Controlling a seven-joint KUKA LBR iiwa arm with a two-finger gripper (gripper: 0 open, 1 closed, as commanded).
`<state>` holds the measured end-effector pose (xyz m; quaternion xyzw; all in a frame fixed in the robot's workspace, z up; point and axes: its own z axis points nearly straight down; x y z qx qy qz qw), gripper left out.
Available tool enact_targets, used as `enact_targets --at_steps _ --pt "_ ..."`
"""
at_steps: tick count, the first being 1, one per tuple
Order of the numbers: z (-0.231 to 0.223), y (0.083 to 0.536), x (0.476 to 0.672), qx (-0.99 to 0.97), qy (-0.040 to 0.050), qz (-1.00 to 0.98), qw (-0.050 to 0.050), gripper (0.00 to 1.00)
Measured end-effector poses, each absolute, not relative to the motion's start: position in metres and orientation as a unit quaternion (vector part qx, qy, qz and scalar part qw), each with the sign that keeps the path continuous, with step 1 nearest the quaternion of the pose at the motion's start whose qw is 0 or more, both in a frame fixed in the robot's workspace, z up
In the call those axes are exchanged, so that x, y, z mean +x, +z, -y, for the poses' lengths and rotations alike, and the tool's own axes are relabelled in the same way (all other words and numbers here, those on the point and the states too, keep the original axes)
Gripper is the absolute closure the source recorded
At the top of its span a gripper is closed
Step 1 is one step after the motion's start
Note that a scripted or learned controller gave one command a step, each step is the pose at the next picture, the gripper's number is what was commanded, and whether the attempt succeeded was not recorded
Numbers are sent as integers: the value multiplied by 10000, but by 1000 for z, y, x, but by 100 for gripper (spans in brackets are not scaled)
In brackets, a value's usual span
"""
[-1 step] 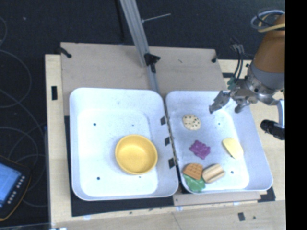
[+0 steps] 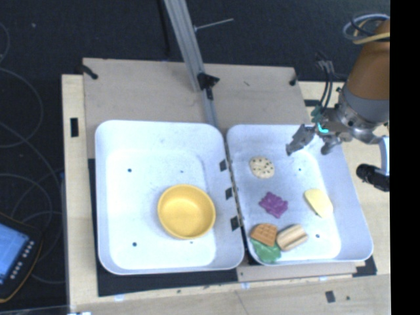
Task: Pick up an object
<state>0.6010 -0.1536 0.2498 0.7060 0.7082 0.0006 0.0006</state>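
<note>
Up at the far right corner of the right bin (image 2: 341,241), gripper (image 2: 310,143) hanging over bare white floor, two dark fingers (image 2: 296,141) splayed well apart, nothing between them. Orange band and grey wrist just behind, bulky and rounded, coming in from the right.

Below and left of the gripper, a round pale cookie (image 2: 262,167) speckled with dark chips, flat on the bin floor, apart from everything else. Nearer the middle, a purple block (image 2: 273,205), small, knobbly, studded on top like a toy brick. To its right, a yellow wedge (image 2: 318,202), smooth and soft-edged, close to the right wall.

Down at the near edge, a tight cluster: a waffle (image 2: 264,233), tan and square with a grid pattern, resting on a crumpled green leaf (image 2: 266,252); touching the waffle on its right, a bread roll (image 2: 293,236), oblong, glossy beige, tilted on the diagonal.

Over in the left bin (image 2: 125,149), a single yellow bowl (image 2: 186,210), round, smooth plastic look, upright with its hollow facing up, sitting toward the near right part. Both bins shallow, white, rounded at the corners, side by side with rims touching along the middle
</note>
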Motion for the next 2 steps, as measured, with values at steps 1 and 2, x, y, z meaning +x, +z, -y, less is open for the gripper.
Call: enact_targets --at_steps 1,2 --pt "150 199 609 7055 -19 -7087 -4 0" --pt "145 149 601 7070 -20 -7072 -6 0"
